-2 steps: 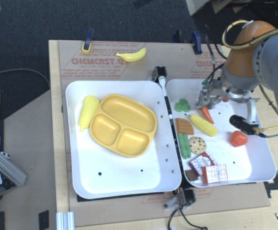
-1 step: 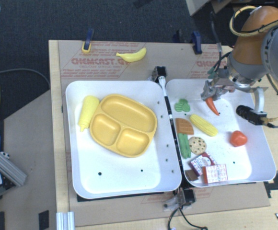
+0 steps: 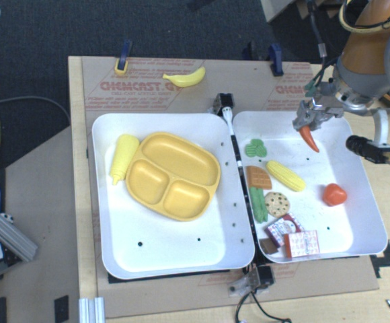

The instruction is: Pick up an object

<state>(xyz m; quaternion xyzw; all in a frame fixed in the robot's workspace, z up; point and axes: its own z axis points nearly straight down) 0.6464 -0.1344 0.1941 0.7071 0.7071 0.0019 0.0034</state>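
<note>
Carrot (image 3: 308,138) hangs from the gripper (image 3: 307,124), fingers clamped on its top end; long axis near vertical, tip pointing down and slightly right, over the right bin (image 3: 365,195) near its back edge. Corn (image 3: 286,175) and tomato (image 3: 335,194) lie below.

We see the gripper (image 3: 307,128) over the right bin (image 3: 363,200) — an orange carrot (image 3: 308,138) between its fingers. Upper right of the frame.

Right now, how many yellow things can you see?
4: a banana on the board behind the bins, a bottle and divided plate in the left bin, corn in the right bin.
</note>
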